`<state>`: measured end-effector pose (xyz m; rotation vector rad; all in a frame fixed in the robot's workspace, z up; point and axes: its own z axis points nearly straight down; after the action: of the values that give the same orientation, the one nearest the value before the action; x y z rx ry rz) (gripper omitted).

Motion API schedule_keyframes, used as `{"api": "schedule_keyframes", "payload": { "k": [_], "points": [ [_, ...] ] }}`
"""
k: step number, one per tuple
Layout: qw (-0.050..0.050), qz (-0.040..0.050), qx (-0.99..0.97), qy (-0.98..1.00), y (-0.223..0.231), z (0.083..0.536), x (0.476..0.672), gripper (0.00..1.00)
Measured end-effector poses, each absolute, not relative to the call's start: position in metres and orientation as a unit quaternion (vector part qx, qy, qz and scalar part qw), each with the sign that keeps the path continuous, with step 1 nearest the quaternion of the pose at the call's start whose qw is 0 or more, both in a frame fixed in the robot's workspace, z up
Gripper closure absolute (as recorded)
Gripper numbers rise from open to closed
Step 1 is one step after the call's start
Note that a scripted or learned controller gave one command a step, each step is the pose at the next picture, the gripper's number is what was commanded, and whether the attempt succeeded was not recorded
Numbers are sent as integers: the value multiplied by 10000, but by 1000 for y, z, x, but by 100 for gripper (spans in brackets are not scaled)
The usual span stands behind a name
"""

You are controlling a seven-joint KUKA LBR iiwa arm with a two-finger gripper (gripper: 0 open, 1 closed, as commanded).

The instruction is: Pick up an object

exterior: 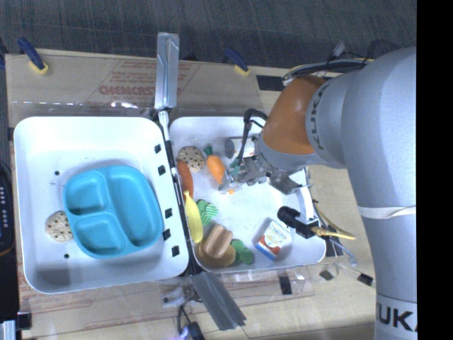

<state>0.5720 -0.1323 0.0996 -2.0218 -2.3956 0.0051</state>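
My gripper reaches down into the right bin, near its middle. It hovers just right of an orange carrot. A round cookie and a long red-orange piece lie at the bin's left side. Lower down are a yellow banana, a green ridged piece, a brown bun, another green piece and a small white carton. Nothing visibly sits between the fingers.
The left bin holds a blue divided plate and a second cookie at its left side. The arm's orange band hangs over the right bin's far right part. A metal divider stands between the bins.
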Motion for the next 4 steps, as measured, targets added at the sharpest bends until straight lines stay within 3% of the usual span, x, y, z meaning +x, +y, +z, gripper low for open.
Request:
{"api": "schedule_keyframes", "payload": {
  "k": [1,2,3,4],
  "points": [
    [32,12,-6933,-7207,-116,91,560,100],
    [-10,-18,-6923,-7216,-62,195,600,100],
    [3,8,-6641,-7476,-89,230,589,100],
    [10,11,-6641,-7477,-89,229,588,0]
  ]
}}
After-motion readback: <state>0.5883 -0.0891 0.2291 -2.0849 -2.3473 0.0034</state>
